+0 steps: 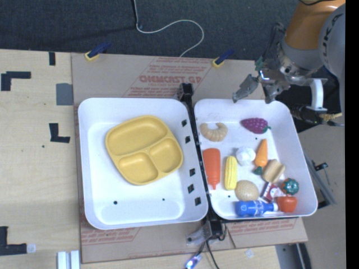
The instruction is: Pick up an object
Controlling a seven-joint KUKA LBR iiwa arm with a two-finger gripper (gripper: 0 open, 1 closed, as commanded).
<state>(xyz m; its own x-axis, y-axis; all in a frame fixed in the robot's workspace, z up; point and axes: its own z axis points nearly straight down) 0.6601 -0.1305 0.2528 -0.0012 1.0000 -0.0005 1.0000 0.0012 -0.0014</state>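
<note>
The left bin [95, 206] holds a yellow plate [144, 149] with three parts. The right bin [300, 150] is full of toy food. The arm [314, 27] comes in at the top right, and the edge cuts off its top. The gripper [255, 91] hangs just above the far rim of the right bin, with its two fingers spread apart and nothing between them. In the right bin lie an orange sausage [211, 167], a corn cob [230, 172], a croissant [214, 130], purple grapes [254, 125] and a carrot [261, 153]. A blue bottle [253, 208] lies at the near edge. The small things in the near right corner are piled together and hard to tell apart
</note>
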